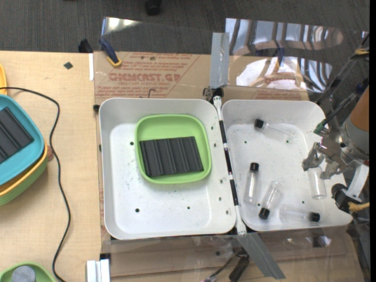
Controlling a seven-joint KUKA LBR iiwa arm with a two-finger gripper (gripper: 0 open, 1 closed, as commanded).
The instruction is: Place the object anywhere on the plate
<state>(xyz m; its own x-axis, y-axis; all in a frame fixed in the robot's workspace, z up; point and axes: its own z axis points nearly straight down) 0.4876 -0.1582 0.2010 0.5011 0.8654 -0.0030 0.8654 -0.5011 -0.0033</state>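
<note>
I see the green plate [173, 148] in the left bin [117, 204]; clear vials [269, 196] lie scattered in the right bin [282, 116] (gripper [320, 160] at its right edge).

Lighting even and bright, diffuse from overhead; no hard shadows. Soft shading along inner walls of left bin [111, 175] and right bin [294, 113]. White bin floors near overexposure, so clear vials [269, 197] show low contrast against them. Strong streaked glare on clear plastic sheet [282, 51] behind right bin. Focus acceptable across bench; fine detail soft. Gripper [320, 160] at right edge slightly blurred. Carpet at top dim.
</note>
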